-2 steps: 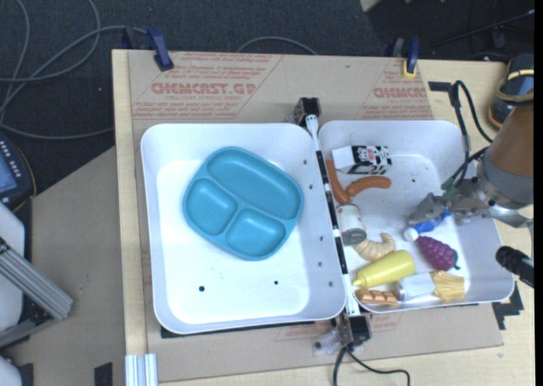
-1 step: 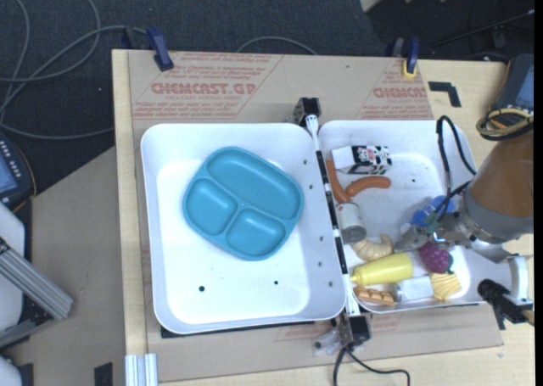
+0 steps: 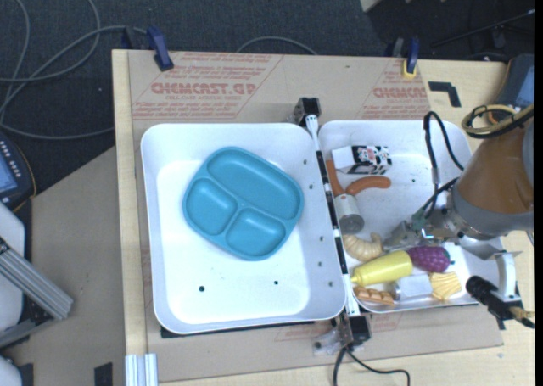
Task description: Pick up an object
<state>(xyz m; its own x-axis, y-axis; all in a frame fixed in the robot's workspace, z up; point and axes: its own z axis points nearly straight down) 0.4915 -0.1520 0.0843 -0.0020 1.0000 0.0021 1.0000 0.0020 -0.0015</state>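
Observation:
The right bin (image 3: 399,134) holds several small items. A white box with black and red print (image 3: 365,156) lies at its far side, and an orange sausage (image 3: 366,184) and a grey cylinder (image 3: 348,215) sit below it. A tan croissant-shaped piece (image 3: 364,246), a yellow bottle (image 3: 382,270), a purple grape bunch (image 3: 429,257) and a yellow ridged piece (image 3: 446,284) crowd the near end. My gripper (image 3: 414,232) hangs low over the bin, just above the grapes and right of the croissant piece. Nothing is visibly held.
The left bin (image 3: 161,232) holds a blue divided plate (image 3: 243,202). The arm's grey and orange body (image 3: 501,181) covers the right bin's right side. Black cables (image 3: 437,142) loop over that bin. Blue clamps (image 3: 159,47) sit on the bench's far edge.

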